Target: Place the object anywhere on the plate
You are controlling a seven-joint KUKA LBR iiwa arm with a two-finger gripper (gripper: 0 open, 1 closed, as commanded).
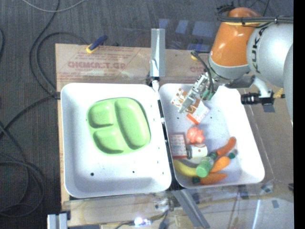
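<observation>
A green plate (119, 124) with three compartments lies in the left white bin (76, 175). My gripper (190, 99) hangs low over the back part of the right bin (250, 142), reaching in from the upper right. Right under it, and partly hidden by it, lies a small orange and white carton (196, 113). Whether the gripper touches the carton I cannot tell. The plate has nothing on it.
The front of the right bin holds a pink strawberry-like toy (194, 134), a red and white box (177, 145), a white cup (198, 151), a banana (185, 168), a green bottle (205, 166) and orange carrots (224, 149). A metal post (155, 54) stands behind the bins.
</observation>
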